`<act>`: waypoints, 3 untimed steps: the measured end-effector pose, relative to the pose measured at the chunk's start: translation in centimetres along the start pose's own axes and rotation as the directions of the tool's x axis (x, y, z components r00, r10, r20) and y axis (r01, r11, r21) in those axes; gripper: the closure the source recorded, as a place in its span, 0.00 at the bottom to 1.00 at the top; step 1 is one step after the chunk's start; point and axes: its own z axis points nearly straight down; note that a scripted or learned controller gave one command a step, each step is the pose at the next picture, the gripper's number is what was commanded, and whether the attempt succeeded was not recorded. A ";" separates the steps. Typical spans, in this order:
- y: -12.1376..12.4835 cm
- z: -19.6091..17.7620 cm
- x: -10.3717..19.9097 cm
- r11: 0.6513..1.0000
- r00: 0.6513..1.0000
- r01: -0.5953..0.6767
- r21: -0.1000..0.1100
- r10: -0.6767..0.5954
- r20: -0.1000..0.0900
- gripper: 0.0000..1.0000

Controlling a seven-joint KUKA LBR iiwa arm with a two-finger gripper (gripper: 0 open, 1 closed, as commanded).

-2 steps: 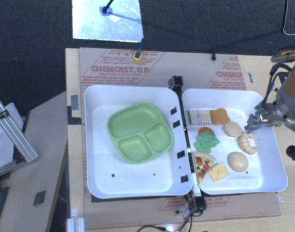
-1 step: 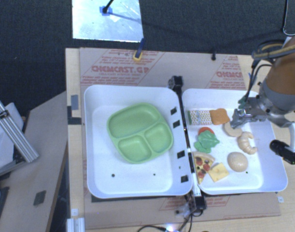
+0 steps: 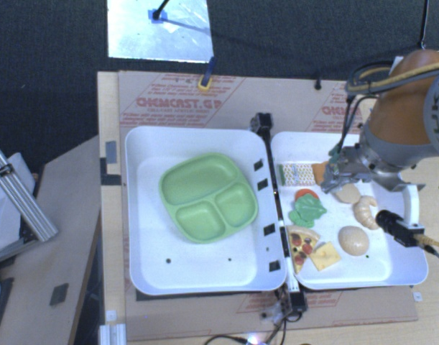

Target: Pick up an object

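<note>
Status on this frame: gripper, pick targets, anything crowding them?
Gripper low over right bin, by a pale food piece. Nothing seen held. Croissant, egg, lettuce, pizza slice packed close. Green tray in left bin.

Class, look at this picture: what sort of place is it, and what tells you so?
Probably a robotics lab bench: a robot arm reaches over two white bins, one holding a green divided tray, the other toy food like a pizza slice.

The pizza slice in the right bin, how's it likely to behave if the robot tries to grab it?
The pizza slice looks like a flat toy lying low on the right bin floor, so it probably offers little edge to pinch. It appears rigid and light, likely sliding rather than rolling if nudged. It sits against the cheese wedge, which may shift with it.
</note>
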 end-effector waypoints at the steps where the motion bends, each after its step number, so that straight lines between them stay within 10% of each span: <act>1: 0.3 -0.8 5.8 1.000 1.000 0.002 -0.001 -0.002 -0.001 1.00; 3: 1.3 -0.7 7.7 1.000 1.000 -0.003 -0.001 0.003 0.002 1.00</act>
